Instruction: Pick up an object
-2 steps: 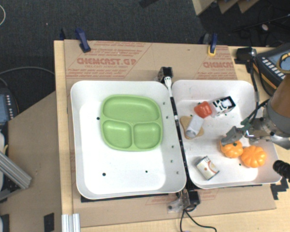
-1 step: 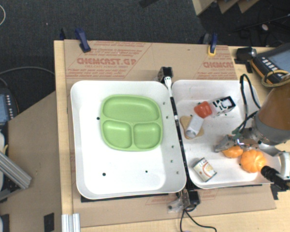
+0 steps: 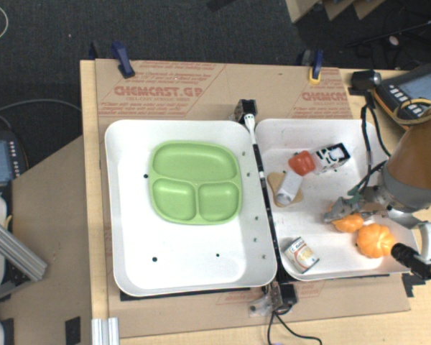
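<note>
Claw (image 3: 345,210) low in right bin (image 3: 312,131), against small orange piece (image 3: 348,223).

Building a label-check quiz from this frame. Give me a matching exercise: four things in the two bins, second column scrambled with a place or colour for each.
Things:
1. green divided plate
2. red-capped bottle
3. small can
4. orange fruit

Descriptions:
A. at the right bin's front edge, near the divider
B. alone in the left bin
C. round, beside the gripper in the right bin
D. lying tilted in the right bin's middle, by a black-and-white item

Pairs: 1-B, 2-D, 3-A, 4-C
</note>
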Robot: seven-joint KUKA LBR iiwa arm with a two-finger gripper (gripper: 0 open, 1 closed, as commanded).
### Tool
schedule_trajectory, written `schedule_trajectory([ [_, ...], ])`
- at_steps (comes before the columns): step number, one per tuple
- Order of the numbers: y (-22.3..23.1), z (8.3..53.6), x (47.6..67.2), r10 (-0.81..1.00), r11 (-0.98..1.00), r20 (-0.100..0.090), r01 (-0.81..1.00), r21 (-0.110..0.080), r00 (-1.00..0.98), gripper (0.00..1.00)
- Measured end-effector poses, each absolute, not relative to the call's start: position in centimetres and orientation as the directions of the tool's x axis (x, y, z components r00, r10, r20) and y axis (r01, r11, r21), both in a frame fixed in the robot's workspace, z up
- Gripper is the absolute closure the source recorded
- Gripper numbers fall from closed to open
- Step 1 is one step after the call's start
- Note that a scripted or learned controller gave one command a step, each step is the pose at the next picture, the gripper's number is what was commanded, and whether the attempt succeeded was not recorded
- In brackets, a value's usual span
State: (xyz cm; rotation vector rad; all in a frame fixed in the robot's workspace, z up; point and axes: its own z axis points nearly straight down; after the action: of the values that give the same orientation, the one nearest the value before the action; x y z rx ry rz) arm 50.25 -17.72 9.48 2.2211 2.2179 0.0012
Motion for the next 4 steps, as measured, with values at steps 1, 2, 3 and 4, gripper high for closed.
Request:
schedule_trajectory([
  [1,-12.2,14.4,47.8,1.000,0.004,0.003,1.000,-0.001,-0.004,1.00],
  [2,-3.7,21.1,49.0,1.000,0.011,0.002,1.000,0.007,-0.011,1.00],
  [3,-5.6,33.7,48.0,1.000,0.001,-0.002,1.000,0.016,-0.001,1.00],
  [4,13.8,43.7,47.9,1.000,0.019,0.007,1.000,0.012,-0.019,1.00],
])
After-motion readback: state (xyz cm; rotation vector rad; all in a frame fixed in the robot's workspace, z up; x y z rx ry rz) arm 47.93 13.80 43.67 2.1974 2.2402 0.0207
